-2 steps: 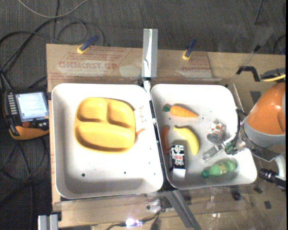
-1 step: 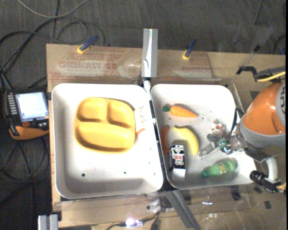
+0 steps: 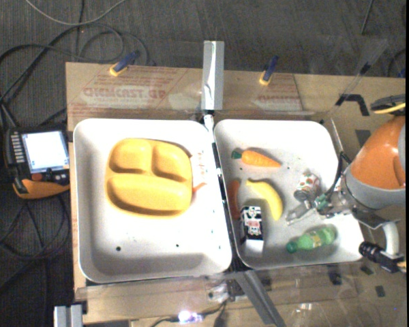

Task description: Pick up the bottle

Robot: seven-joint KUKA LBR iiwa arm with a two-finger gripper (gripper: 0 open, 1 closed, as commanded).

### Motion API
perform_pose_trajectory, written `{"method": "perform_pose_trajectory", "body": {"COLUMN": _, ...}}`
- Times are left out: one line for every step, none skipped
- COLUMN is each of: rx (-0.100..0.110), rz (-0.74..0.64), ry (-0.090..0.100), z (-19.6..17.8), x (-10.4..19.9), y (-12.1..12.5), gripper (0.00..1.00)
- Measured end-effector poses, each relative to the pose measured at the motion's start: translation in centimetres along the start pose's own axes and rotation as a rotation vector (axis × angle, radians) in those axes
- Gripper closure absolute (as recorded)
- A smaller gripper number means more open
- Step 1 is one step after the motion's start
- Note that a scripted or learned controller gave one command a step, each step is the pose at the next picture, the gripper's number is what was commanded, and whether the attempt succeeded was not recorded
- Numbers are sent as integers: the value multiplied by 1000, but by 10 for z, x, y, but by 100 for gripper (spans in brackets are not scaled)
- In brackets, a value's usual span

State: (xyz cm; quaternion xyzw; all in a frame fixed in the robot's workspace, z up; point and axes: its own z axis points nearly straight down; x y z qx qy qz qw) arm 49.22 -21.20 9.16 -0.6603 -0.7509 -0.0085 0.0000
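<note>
Where the right bin [image 3: 279, 129] nears its front edge, lying flat toward the right corner: green bottle [image 3: 312, 240]. Just behind, above the bin's right side, gripper [image 3: 301, 210], fingers parted, nothing between them. Further back, banana [image 3: 267, 197], then carrot [image 3: 258, 158]. In left bin [image 3: 88, 182], yellow divided tray [image 3: 150, 176]

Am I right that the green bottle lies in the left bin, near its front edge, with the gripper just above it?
Not quite: the camera view shows the green bottle lying in the right bin, not the left one. The rest holds: it is near that bin's front edge, and the gripper is just above it in the picture.
</note>
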Motion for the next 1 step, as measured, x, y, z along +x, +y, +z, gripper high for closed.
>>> {"method": "perform_pose_trajectory", "body": {"rx": -1, "rz": 18, "ry": 0, "z": 0, "x": 0, "y": 0, "gripper": 0}}
